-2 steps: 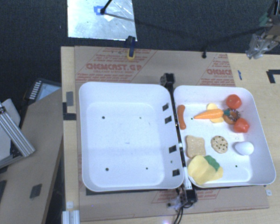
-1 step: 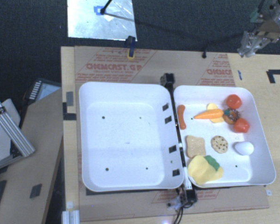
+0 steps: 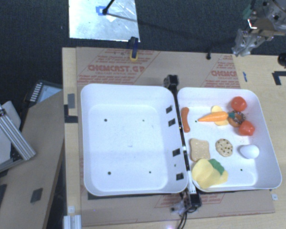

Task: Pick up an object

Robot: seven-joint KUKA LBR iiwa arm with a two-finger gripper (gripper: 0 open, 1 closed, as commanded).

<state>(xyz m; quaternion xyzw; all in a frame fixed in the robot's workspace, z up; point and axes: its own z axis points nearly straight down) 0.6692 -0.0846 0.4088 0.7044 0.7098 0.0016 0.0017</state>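
Note:
The right bin (image 3: 267, 128) holds several toy foods: a red sausage (image 3: 185, 119), an orange carrot (image 3: 213, 117), two red tomatoes (image 3: 238, 103) (image 3: 246, 128), a brown doughnut (image 3: 236, 118), a slice of bread (image 3: 199, 149), a cookie (image 3: 224, 147), a white egg (image 3: 249, 151) and a yellow piece with a green top (image 3: 209, 173). My gripper (image 3: 243, 46) hangs high at the top right, beyond the far rim of the right bin, well apart from all the items, with nothing seen between its fingers.
The left bin (image 3: 128, 137) lies beside the right one, joined by a black hinge strip (image 3: 178, 128). A shiny metal sheet (image 3: 104, 12) lies at the back. A grey stand (image 3: 9, 128) sits at the left edge.

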